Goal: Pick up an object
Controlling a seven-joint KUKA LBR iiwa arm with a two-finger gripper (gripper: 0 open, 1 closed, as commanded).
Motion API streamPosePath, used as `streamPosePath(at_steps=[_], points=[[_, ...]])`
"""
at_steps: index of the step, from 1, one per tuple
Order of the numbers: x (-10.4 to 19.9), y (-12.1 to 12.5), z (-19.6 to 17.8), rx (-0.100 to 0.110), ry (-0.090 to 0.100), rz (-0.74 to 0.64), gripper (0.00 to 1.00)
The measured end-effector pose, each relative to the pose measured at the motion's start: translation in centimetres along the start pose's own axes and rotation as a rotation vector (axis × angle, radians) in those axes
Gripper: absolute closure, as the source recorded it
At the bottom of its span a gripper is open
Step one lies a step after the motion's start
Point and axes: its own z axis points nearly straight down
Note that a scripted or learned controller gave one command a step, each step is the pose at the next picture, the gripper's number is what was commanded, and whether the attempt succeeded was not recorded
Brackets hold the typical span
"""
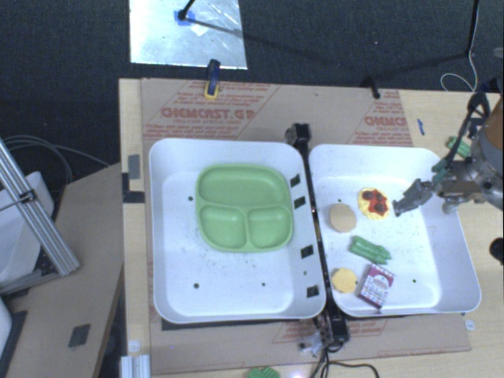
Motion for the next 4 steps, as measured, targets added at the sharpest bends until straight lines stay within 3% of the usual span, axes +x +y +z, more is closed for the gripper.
streamPosePath(at_steps=[1, 2, 3, 4], points=[[-0.6, 0.1, -0.8, 0.001, -0.003, 0.005, 1.0], [9.6, 0.8, 8.0, 0.014, 0.002, 0.0, 1.0], [18.0, -0.1, 12.1, 0.012, 0.002, 0.001, 1.0], [17.4, 0.2, 10.8, 0.005, 0.0, 0.01, 1.0]])
